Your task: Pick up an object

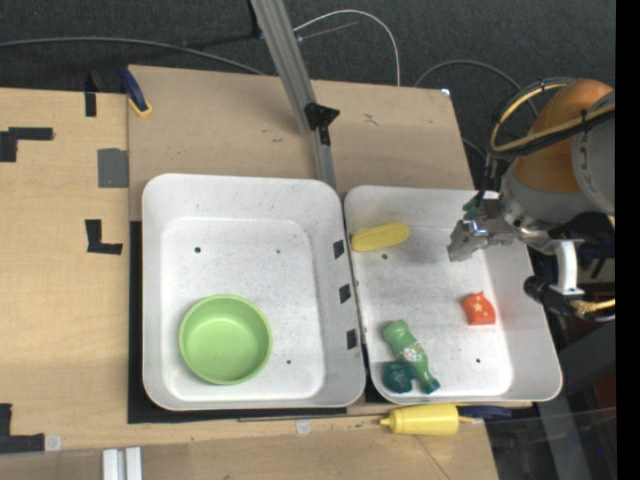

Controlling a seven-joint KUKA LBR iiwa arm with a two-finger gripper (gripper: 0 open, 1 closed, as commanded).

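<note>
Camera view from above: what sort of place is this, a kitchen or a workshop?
Probably a robot test lab: a grey arm reaches over two white bins on a wooden bench, with toys like a green bowl and loose cables.

"What was the desk (400,118) like?"

"It was a light wooden top with black tape marks (98,236) along its left part and a small grey patch (112,167) near them."

"And what lay directly on it?"

"Two shallow white bins sat side by side, touching along their inner edges. The left bin (160,268) was the wider one, and the right bin (530,368) reached close to the desk's right edge. A dark mat (134,328) showed under the left bin's left side. A yellow bottle (425,420) lay on its side on the desk, just in front of the right bin. A blue-and-yellow clamp (135,92) sat at the back left."
</note>
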